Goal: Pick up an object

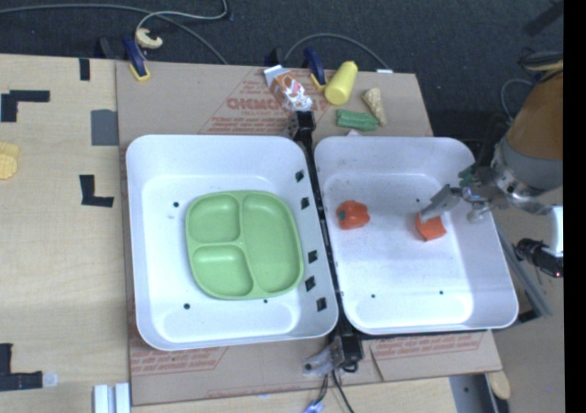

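Hovering at the right bin [476,219] edge, claw [446,201] just up-right of the orange block [431,227], nearly touching; finger spread impossible to tell; second orange piece [352,214] farther left, well apart

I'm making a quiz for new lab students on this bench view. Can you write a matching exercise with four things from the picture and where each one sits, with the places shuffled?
Things:
1. green divided plate
2. orange block
3. yellow bottle-shaped toy
4. orange-red pepper-like toy

Places:
A. on the cardboard behind the bins
B. in the right bin, near its left wall
C. in the left bin
D. in the right bin, toward its right side, next to the gripper

Pairs: 1-C, 2-D, 3-A, 4-B
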`<state>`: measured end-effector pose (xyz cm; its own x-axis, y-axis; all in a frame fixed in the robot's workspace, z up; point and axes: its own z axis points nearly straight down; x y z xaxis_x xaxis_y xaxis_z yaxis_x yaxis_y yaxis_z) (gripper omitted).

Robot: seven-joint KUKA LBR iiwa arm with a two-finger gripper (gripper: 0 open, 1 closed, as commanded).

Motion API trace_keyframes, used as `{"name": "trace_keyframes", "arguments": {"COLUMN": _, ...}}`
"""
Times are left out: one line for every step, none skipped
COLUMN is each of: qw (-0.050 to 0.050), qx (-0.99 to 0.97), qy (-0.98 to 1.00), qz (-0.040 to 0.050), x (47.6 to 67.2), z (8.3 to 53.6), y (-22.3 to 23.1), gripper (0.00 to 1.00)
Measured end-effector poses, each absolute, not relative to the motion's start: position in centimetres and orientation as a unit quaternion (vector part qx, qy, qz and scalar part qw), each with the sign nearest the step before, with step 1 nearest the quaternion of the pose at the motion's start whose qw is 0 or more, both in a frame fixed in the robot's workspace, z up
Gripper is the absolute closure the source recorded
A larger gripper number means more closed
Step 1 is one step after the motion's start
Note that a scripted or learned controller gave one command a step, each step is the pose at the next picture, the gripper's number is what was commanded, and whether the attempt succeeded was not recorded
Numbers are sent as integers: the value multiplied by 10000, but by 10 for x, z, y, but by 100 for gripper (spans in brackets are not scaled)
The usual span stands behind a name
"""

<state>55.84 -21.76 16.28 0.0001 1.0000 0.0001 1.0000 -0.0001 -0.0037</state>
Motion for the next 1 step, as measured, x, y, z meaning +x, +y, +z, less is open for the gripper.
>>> {"name": "trace_keyframes", "arguments": {"qw": -15, "qx": -7068, "qy": -7074, "qz": -3, "x": 561, "z": 87, "y": -194, "gripper": 0}}
